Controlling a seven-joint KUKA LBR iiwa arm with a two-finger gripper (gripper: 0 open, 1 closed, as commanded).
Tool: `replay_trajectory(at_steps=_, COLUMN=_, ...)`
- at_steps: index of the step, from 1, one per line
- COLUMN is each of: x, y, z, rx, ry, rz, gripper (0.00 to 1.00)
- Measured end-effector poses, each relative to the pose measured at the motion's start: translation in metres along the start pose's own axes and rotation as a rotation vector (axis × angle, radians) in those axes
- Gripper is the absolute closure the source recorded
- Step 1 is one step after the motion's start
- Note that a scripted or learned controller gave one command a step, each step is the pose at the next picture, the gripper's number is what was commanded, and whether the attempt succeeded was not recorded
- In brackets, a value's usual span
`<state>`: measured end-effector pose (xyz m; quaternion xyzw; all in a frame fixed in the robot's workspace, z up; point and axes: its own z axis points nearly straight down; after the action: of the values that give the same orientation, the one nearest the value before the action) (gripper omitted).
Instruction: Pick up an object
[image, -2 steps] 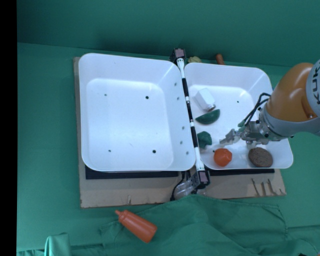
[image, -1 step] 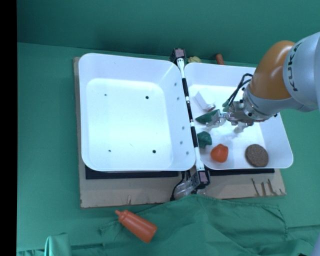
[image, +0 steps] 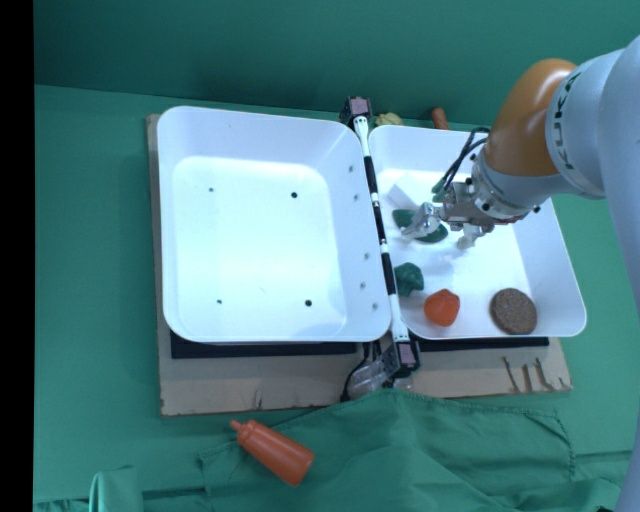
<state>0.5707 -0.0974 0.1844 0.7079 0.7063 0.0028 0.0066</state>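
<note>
— Where was the gripper (image: 441, 224)?

— It was low in the right bin (image: 560, 300), just over a dark green object (image: 430, 234) near the bin's left wall.

— Did the fingers hold it?

— I could not tell; the view was too small.

— What else lay there?

— Below it, another green piece (image: 408, 277), an orange-red object (image: 441, 307) and a brown disc (image: 513, 311).

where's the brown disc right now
The brown disc lies in the right bin's near corner, just right of the orange lump.
</note>
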Motion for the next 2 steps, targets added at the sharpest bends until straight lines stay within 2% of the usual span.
replay_trajectory(at_steps=1, x=0.001, y=0.032, z=0.001, rx=0.001, ry=0.002, rz=0.0, gripper=0.0)
replay_trajectory(at_steps=2, x=0.0, y=0.034, z=-0.014, rx=-0.011, ry=0.0, rz=0.004, gripper=1.0)
